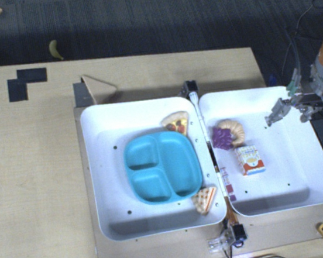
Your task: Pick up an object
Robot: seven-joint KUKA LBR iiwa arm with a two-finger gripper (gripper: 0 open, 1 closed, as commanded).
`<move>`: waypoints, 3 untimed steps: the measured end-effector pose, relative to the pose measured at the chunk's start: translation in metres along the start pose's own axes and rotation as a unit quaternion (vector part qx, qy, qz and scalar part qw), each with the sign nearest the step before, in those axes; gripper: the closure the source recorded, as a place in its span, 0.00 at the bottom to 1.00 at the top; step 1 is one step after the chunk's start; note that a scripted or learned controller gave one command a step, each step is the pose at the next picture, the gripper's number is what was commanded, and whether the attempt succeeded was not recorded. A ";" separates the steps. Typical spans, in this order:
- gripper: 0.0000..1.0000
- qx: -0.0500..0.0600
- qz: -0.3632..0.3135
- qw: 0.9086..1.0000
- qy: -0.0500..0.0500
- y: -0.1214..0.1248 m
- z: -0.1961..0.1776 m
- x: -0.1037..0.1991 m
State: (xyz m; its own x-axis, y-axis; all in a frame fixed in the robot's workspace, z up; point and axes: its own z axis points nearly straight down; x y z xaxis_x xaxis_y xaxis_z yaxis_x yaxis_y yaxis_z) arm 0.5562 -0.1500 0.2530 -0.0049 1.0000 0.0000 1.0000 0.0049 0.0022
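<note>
Three items crowd together—croissant (232,128), purple grapes (222,139), carton (250,160)—so the open, empty gripper (292,109) may nudge neighbours and miss.

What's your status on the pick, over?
Gripper above right bin's far right corner, holding nothing visible. Croissant, purple toy, carton lie untouched at bin's left side. Nothing in the way.

bins (147,112): smooth white plastic | tray (162,166): glossy blue plastic | bench (31,172): matt pale wood
</note>
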 end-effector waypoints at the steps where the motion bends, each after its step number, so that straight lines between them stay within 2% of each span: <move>1: 0.00 0.001 0.002 1.000 0.000 -0.006 0.116 -0.037; 2: 0.00 -0.003 0.002 1.000 -0.001 -0.020 0.148 -0.014; 3: 0.00 -0.013 0.005 1.000 -0.008 -0.045 0.161 0.036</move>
State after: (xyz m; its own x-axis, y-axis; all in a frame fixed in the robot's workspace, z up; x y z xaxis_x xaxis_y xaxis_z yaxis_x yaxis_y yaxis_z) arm 0.5113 -0.1138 0.0919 0.0054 0.9998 -0.0165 0.9996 -0.0050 0.0292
